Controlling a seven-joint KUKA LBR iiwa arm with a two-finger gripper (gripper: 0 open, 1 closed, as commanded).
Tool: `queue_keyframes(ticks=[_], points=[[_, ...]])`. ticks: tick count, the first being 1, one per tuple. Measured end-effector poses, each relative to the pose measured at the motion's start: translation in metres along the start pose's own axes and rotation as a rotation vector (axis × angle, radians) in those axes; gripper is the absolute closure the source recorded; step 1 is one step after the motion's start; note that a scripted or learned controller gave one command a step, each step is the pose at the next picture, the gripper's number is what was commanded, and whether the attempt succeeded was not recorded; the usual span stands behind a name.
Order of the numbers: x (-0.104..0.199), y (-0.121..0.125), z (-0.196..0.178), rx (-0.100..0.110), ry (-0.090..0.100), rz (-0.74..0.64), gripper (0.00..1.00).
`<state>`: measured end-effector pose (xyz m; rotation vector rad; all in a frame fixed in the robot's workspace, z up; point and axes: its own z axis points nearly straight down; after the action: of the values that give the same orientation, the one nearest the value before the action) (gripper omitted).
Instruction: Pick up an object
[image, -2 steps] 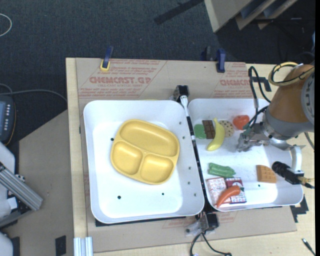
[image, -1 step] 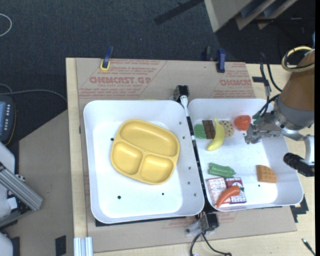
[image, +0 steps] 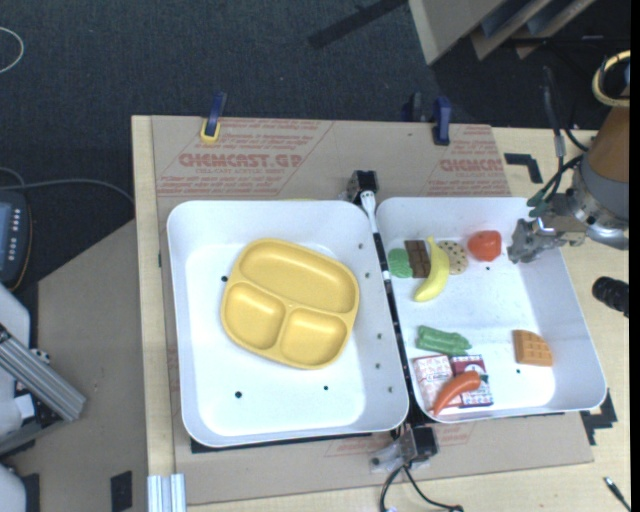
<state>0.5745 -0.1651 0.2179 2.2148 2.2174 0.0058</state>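
one banana lies upright in view, tip toward the near-left; fingers state unclear, beside tomato

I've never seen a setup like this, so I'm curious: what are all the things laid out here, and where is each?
Bins: two, white, side by side on the bench.
Divided plate: one, yellow, left bin.
Banana: one, yellow, right bin, far side.
Tomato: one, red, right bin, far side, near the gripper.
Waffle: one, orange, right bin, right side.
Green vegetable: one, right bin, middle.
Chilli: one, red-orange, on a small printed packet, near side.
Clamps: two, yellow and blue, bench's far edge.
Gripper: one, grey, over the right bin's far right corner.
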Motion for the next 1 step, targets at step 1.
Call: queue_keyframes(ticks=[1], points=[[-0.0001, 0.0008, -0.0077, 0.004, 0.001, 0.000, 1.00]])
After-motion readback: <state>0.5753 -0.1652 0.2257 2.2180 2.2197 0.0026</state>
